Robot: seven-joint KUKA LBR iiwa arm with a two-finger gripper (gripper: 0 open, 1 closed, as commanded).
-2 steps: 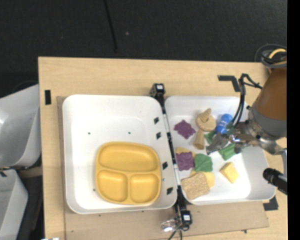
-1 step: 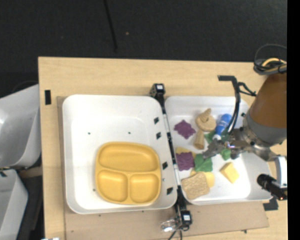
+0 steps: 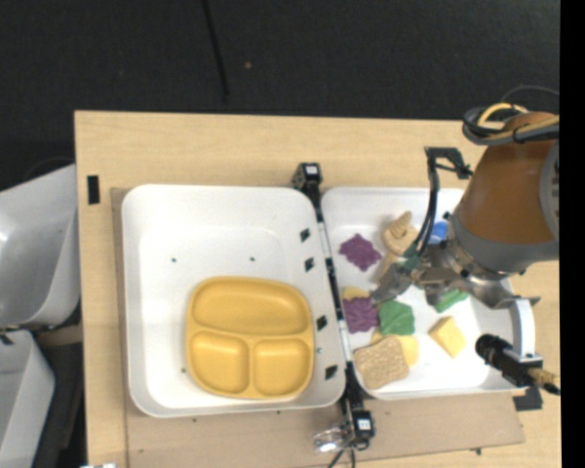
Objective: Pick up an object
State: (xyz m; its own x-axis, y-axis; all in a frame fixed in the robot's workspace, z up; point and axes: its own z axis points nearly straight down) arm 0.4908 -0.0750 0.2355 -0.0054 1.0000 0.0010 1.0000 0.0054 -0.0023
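The right bin (image 3: pixel 370 203) holds several small items. Among them are a purple piece (image 3: pixel 360 252) and a second purple piece (image 3: pixel 361 314). There is also a green piece (image 3: pixel 397 318), a yellow block (image 3: pixel 448 336), a tan speckled block (image 3: pixel 381 363) and a beige figure (image 3: pixel 401 230). My gripper (image 3: pixel 398 278) hangs low over the middle of this bin, between the upper purple piece and the green piece, with a small yellow piece (image 3: pixel 356 292) just to its left. The arm's orange band (image 3: pixel 507 193) and grey wrist hide the bin's right part.
The left bin (image 3: pixel 175 222) holds a yellow divided tray (image 3: pixel 251 337) at its front. Another green piece (image 3: pixel 450 299) and a blue bit (image 3: pixel 439 230) peek out beside the wrist. A black divider with clips (image 3: pixel 324 281) runs between the bins.
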